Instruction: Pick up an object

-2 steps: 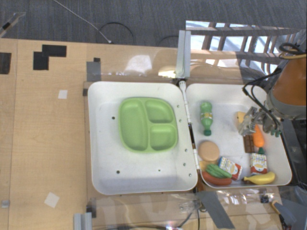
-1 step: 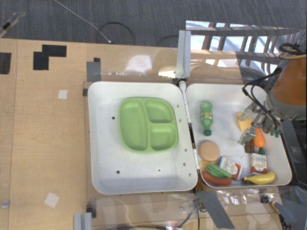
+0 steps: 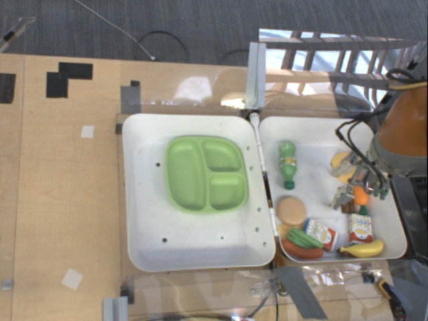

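— Two white bins are seen side by side on the bench; the left bin (image 3: 140, 246) is occupied by a green divided plate (image 3: 204, 173).

— And the right bin (image 3: 311, 136)?

— Plenty is laid out there. A green bottle (image 3: 287, 165) is stood near the dividing wall, a tan round bun (image 3: 291, 210) is placed below it, and a red sausage (image 3: 301, 249) with a green vegetable (image 3: 304, 239) on top is found at the near edge. A small carton (image 3: 320, 233), a second carton (image 3: 360, 228) and a banana (image 3: 362, 249) are lined up towards the right corner.

— Where is the gripper (image 3: 356, 197) positioned?

— It is lowered over the right side of that bin, with a small orange object (image 3: 361, 196) seen right at its tip and a yellow item (image 3: 342, 164) just behind. Whether the orange object is clamped, or the fingers are apart, cannot be told.
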